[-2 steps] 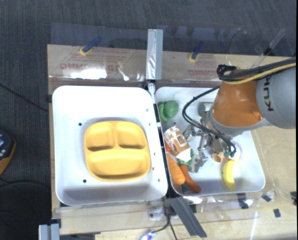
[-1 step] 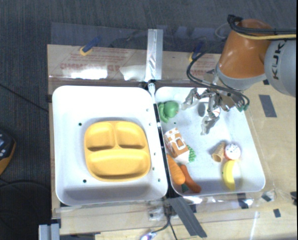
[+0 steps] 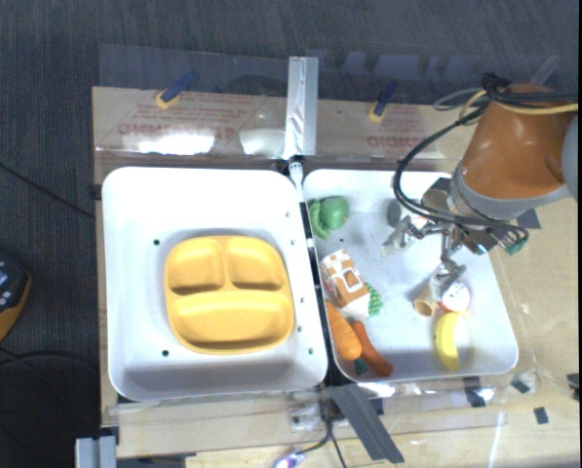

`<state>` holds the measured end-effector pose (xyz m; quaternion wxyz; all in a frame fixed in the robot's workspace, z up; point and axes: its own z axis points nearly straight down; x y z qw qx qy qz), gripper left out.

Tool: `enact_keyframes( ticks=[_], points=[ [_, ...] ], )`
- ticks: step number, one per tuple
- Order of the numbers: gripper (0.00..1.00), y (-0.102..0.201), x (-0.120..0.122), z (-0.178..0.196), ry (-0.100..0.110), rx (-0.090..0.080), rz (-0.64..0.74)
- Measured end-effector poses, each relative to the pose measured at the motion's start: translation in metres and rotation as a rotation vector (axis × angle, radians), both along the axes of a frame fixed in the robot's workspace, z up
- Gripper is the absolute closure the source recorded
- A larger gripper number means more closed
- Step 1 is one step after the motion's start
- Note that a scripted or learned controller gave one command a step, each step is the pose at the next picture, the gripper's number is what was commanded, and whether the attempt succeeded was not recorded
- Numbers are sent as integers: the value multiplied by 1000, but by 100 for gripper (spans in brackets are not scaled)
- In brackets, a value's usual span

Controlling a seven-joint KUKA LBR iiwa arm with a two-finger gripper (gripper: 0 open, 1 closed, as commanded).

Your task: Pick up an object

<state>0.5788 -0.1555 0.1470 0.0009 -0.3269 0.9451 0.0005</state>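
Camera view: tool (image 3: 425, 245), fingers apart, hovers over bare floor of right bin (image 3: 412, 344) near banana (image 3: 447, 340).

I see two white bins: the left bin (image 3: 135, 291) holds a yellow divided tray (image 3: 230, 292), plain and glossy. In the right bin (image 3: 495, 344) I make out a green rounded toy (image 3: 330, 213), an orange-and-white patterned piece (image 3: 341, 275) with a bit of green (image 3: 374, 302) beside it, an orange carrot (image 3: 344, 335), a reddish-brown piece (image 3: 370, 355), a yellow banana (image 3: 447, 342) and a small tan item (image 3: 424, 307). The arm's band (image 3: 510, 149) reads orange over grey. The bench (image 3: 213, 125) is tan with faded red print; two clips (image 3: 174, 90) are blue and yellow.
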Motion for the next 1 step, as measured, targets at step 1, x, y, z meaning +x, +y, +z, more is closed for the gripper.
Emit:
enact_keyframes(
  ticks=[1],
  points=[
    [0, -12, -63, -56, -12, -2, 51]
  ],
)
